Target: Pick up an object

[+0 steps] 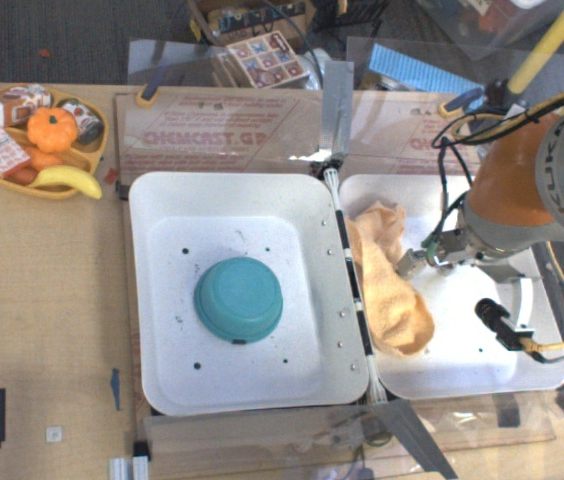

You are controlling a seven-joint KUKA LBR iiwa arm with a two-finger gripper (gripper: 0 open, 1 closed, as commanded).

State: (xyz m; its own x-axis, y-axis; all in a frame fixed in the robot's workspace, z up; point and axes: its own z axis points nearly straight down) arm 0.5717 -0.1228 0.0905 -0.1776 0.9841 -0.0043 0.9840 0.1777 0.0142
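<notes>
Hanging low over the right-hand shallow white bin (552, 373), the grey arm with its orange band (522, 183) has its two-finger gripper (414, 261) pointed toward the crumpled yellow-orange cloth (387, 288). From where I stand the tips look drawn close together, right at the cloth's near edge, with no fold visibly caught between them, so I'd call this an approach or a light touch, not a grip. Probably the cloth is the target, since it is the one soft thing lying within reach of the fingers, slumped against the bin wall on the far side of them.

Farther off past the fingers, across the divider, an upturned teal plastic bowl (239, 299) sits dome-up in the middle of the left-hand white bin (152, 218); rim-down like that, it offers little for two fingers to pinch.

Well beyond both bins, at the bench's far corner, a yellow dish of toy food (2, 173) holds a small orange pumpkin (52, 128) and a yellow banana (68, 179), parked out of the working area.
</notes>
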